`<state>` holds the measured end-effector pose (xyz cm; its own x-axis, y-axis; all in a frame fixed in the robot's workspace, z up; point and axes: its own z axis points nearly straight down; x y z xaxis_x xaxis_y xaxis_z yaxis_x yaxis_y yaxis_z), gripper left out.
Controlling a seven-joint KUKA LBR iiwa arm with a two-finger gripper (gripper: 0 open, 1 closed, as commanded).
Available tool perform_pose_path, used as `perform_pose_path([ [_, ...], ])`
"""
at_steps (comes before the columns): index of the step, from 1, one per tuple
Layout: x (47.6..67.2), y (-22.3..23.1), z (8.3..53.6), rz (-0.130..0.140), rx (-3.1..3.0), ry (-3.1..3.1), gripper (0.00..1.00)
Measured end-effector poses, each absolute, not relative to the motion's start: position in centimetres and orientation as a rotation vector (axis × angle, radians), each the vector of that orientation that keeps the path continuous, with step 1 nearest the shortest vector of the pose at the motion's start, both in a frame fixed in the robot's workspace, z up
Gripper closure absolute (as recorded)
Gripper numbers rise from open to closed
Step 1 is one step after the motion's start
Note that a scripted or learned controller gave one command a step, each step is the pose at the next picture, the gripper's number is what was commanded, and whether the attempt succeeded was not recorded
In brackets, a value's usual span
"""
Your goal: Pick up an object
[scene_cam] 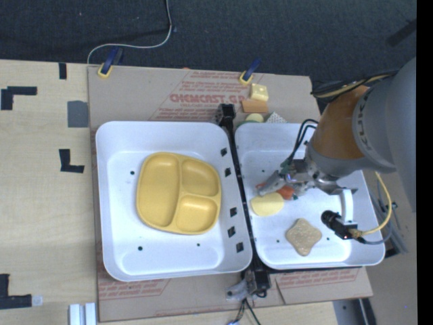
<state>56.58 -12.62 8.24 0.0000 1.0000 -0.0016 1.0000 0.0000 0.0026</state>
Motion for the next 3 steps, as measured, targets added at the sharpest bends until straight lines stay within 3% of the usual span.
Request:
perform_pose_path([
  [1, 56.9, -12.6, 9.7, 0.008, 2.217, 2.219, 1.00],
  [2, 59.9, -6.8, 19.0, 0.012, 2.208, 2.226, 1.00],
  [3, 60.9, -0.1, 21.3, 0.006, 2.213, 2.232, 1.00],
])
